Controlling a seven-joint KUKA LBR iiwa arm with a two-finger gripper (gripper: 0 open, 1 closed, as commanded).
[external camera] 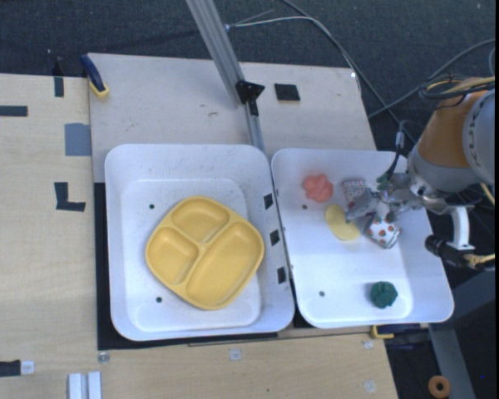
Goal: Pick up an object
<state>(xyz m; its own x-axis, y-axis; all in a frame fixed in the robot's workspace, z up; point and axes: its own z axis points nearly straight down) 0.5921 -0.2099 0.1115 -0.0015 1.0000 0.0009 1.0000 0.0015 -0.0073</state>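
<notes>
The right bin [416, 302] holds several small objects. A pink-orange lump [318, 188] lies at its back left, and a pale yellow piece [343, 224] lies just in front of it. A white and red-spotted object [386, 234] sits near the middle right. A dark green ball [383, 294] rests near the front edge. A small greyish item [353, 189] lies beside the pink lump. My gripper [369, 211] reaches in low from the right, between the yellow piece and the white and red object, close to both. Nothing is visibly lifted.
The left bin [125, 306] holds a yellow divided plate [205, 251]. A metal pole [220, 40] slants over the bench behind the bins. Cables run across the dark floor at the back. The grey and orange arm [453, 144] hangs over the right bin's right rim.
</notes>
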